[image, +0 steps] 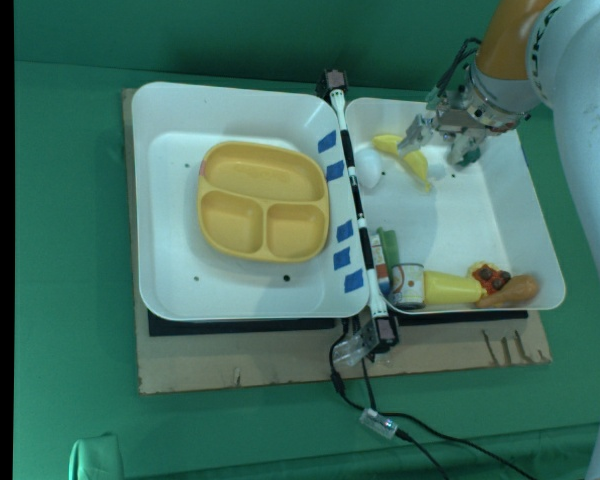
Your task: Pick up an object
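Note:
My gripper (439, 144) hangs over the far part of the right bin (500, 208), and its two fingers stand apart with nothing between them. A yellow banana-shaped toy (408, 160) lies just left of the fingers. A small white piece (437, 167) sits right below them. Near the divider rests a white rounded object (368, 168). Along the bin's near edge lie a green item (388, 248), a small can (408, 285), a yellow bottle-like piece (450, 288), a red-and-yellow item (491, 275) and an orange one (517, 290).
The left bin (170, 208) holds a yellow divided plate (263, 201). A black-and-white bar with blue tape tabs (342, 193) runs between the bins. Cables (380, 423) trail off the bench's front. The grey arm (590, 168) comes down along the right side.

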### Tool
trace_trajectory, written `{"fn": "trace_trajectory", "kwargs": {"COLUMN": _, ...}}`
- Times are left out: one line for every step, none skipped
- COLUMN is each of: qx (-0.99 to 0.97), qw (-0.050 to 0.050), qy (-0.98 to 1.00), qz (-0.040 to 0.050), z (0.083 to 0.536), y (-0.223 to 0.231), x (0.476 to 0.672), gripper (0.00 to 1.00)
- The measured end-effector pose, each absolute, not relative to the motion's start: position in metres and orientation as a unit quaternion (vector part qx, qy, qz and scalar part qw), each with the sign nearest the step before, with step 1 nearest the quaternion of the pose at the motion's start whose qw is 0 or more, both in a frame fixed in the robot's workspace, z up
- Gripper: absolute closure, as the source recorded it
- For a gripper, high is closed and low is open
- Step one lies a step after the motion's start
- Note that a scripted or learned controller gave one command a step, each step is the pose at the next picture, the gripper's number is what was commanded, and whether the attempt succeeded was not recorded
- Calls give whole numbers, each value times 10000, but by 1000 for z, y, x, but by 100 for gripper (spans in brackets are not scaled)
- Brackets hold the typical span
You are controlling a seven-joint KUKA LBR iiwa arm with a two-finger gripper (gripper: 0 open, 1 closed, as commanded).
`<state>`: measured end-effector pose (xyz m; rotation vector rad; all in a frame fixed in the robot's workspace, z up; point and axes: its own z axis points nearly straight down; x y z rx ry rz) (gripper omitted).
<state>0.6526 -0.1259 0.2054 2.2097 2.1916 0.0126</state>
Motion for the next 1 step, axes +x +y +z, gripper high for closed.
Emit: {"fn": "trace_trajectory", "kwargs": {"qx": 7091, "qw": 74, "qy": 7051, "qz": 18, "z": 187, "y": -137, "x": 643, "gripper": 0}}
